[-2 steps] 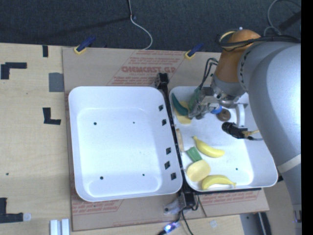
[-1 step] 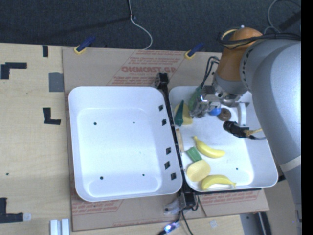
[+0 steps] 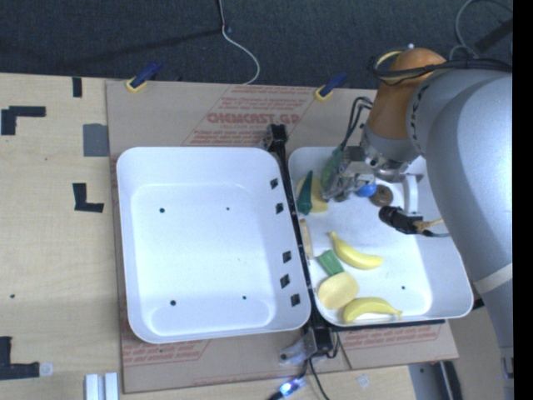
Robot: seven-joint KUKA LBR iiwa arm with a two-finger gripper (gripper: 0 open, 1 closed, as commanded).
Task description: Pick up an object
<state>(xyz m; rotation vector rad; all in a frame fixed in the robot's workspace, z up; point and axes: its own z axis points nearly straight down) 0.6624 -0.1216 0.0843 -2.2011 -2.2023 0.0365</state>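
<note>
The gripper (image 3: 337, 186) hangs low in the right bin (image 3: 445, 294), near its far left corner; whether it grips anything I cannot tell. Just left of it a green object (image 3: 305, 192) leans on the bin's left wall. Nearer the camera lie two bananas (image 3: 356, 255) (image 3: 369, 309), one pale yellow disc (image 3: 337, 290) and one small green piece (image 3: 331, 262). The left bin (image 3: 137, 223) sits alongside, the two touching.
</note>
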